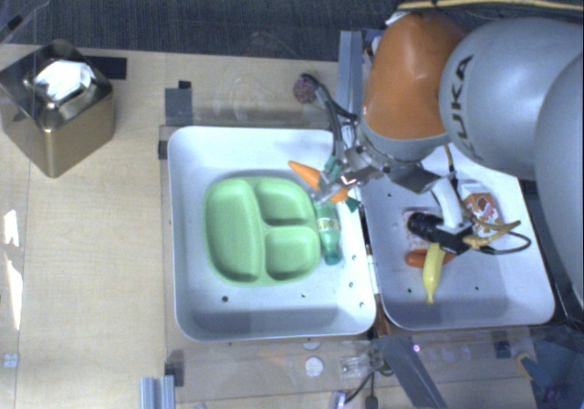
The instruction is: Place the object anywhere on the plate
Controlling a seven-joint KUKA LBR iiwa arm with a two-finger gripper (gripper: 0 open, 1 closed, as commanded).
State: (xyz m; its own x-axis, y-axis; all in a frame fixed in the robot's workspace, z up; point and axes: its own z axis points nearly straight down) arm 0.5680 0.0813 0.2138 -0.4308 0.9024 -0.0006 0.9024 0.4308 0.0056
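Note:
A green divided plate (251, 229) lies in the left bin (265, 320). My gripper (334, 181) hangs over the plate's upper right corner, near the wall between the bins. An orange carrot (307, 173) runs slantwise between its fingers, its pointed end sticking out to the upper left and a short orange stub showing on the lower right. The gripper is shut on the carrot. Just below it, a small clear green bottle (329, 238) rests against the plate's right rim.
The right bin (511, 307) holds a yellow pepper (432, 276), a red item (415, 258) beside it and a printed packet (480, 207). A brass-coloured box (57, 110) stands on the bench at far left. My arm covers the right bin's upper part.

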